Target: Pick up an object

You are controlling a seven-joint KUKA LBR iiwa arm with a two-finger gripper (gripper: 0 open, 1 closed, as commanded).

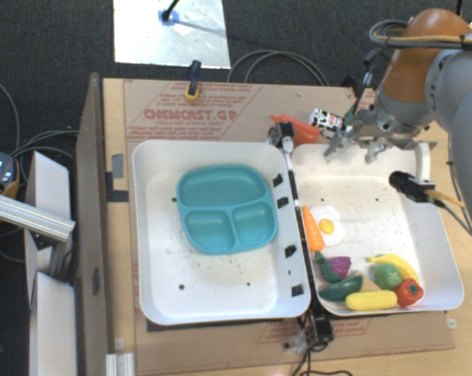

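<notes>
Grey jaws spread wide, empty, over right bin (369,210).

Right bin (369,198): the floor is bare from centre to 12 o'clock and open to descent; the claw (350,149) hangs over the 12 o'clock rim. Obstacles follow the 9 o'clock wall, a carrot (312,227) touching a fried egg (327,224), then crowd 7 to 5 o'clock: purple vegetable (336,266), green cucumber (341,288), corn cob (370,299), banana (396,263), green fruit (387,276) and tomato (409,291), packed tight. Left bin (212,284): a teal divided plate (226,208) occupies the centre, ringed by a bare margin that is widest at 6 o'clock. Black clips (282,202) line the shared walls.
</notes>
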